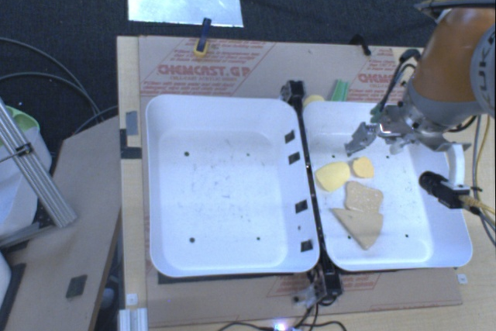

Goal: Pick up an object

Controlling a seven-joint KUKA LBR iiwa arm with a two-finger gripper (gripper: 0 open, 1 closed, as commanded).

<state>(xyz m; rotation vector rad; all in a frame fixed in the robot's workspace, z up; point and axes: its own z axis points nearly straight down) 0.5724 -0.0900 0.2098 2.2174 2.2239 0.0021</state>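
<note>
Claw (361, 140) hangs over the right bin (446, 236), and I honestly can't tell if it's open or closed. Just below it lie yellow pieces (333, 175) and tan slices (363, 198).

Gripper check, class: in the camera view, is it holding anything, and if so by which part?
Nothing is seen between the fingers. The gripper hangs above the right bin, up and apart from the yellow and tan pieces lying on its floor.
</note>
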